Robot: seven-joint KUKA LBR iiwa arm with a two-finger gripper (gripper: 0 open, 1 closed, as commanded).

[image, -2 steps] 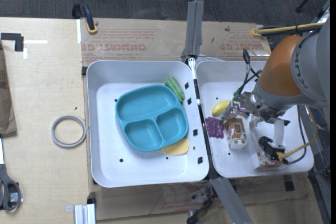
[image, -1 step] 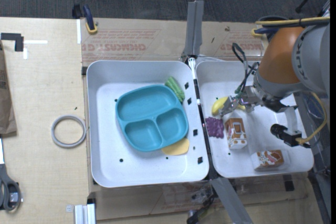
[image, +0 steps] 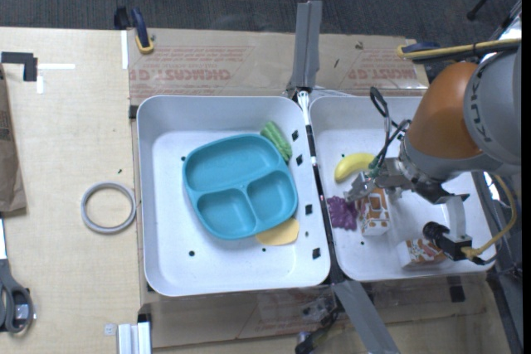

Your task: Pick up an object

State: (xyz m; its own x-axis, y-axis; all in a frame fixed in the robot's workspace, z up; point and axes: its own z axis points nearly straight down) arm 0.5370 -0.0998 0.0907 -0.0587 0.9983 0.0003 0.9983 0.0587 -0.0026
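Small orange-and-white carton (image: 377, 214) is standing in the right bin (image: 348, 257), directly under my tool (image: 371, 188). Grip state: cannot tell. Banana (image: 353, 166) is lying just behind it, purple grapes (image: 341, 212) just left.

- The blue divided plate (image: 239, 196) fills the middle of the left bin (image: 158, 203); open white floor runs along the plate's left side and in front of it.
- A green piece (image: 278, 140) and a yellow piece (image: 279, 234) crowd the plate's right edge, against the wall between the bins.
- Right of the plate, past that wall, a banana (image: 353, 165), purple grapes (image: 341, 212) and a small carton (image: 376, 214) cluster close under the arm (image: 452, 124).
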